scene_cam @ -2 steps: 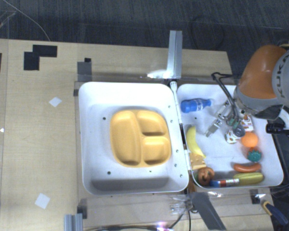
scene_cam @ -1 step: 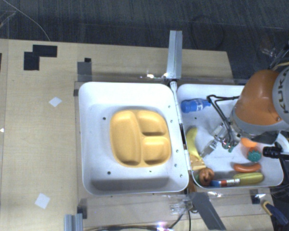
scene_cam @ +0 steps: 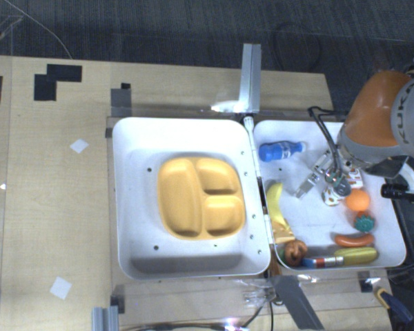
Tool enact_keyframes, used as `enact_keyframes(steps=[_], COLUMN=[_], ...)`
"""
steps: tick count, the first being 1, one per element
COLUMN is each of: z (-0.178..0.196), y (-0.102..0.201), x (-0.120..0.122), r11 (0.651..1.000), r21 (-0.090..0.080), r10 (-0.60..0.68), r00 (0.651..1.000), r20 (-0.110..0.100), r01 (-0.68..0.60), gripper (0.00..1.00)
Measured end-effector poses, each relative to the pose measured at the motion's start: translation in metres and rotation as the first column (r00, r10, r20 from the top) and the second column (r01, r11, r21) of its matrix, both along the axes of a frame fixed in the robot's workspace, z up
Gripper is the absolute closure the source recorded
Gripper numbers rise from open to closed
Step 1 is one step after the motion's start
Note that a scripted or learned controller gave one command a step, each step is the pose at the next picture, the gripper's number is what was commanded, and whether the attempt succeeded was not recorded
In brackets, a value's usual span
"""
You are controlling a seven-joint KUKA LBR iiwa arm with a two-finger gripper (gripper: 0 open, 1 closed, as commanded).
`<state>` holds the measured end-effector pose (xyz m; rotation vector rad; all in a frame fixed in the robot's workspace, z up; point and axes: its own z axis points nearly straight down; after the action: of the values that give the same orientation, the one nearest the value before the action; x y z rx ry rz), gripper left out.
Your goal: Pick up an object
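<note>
Near rim of right bin (scene_cam: pixel 400 257): sausage (scene_cam: pixel 353 239), pickle (scene_cam: pixel 359 255), marker (scene_cam: pixel 320 261) bunched against the wall, likely slid there. Gripper (scene_cam: pixel 329 178) hangs mid-bin beside orange ball (scene_cam: pixel 357 201); jaw state, cannot tell. Banana (scene_cam: pixel 275 205) hugs left wall, blue bottle (scene_cam: pixel 281 149) lies clear. Bare floor centre gives descent room. Yellow tray (scene_cam: pixel 199 196) sits alone in left bin (scene_cam: pixel 131 185).

A robotics lab or test cell is shown. A pale wooden surface (scene_cam: pixel 48 205) is seen set on dark carpet (scene_cam: pixel 159 12), with black marker patches (scene_cam: pixel 55 80) stuck to it. Two white bins (scene_cam: pixel 124 185) are fixed side by side between metal brackets (scene_cam: pixel 250 74). A grey and orange arm (scene_cam: pixel 383 116) with trailing cables (scene_cam: pixel 324 126) is mounted at the right.
</note>
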<state>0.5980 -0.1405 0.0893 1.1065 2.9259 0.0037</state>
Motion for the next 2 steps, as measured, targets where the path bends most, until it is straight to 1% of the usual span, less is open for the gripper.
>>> enact_keyframes(steps=[1,2], z=[0.011,0.0], y=[-0.07,-0.059], x=[-0.096,0.048], r11=[0.997,0.986], r21=[-0.002,-0.01], r10=[-0.078,-0.167], r00=[0.997,0.985], r20=[-0.007,-0.045], r01=[0.078,0.166], gripper=[0.0,0.0])
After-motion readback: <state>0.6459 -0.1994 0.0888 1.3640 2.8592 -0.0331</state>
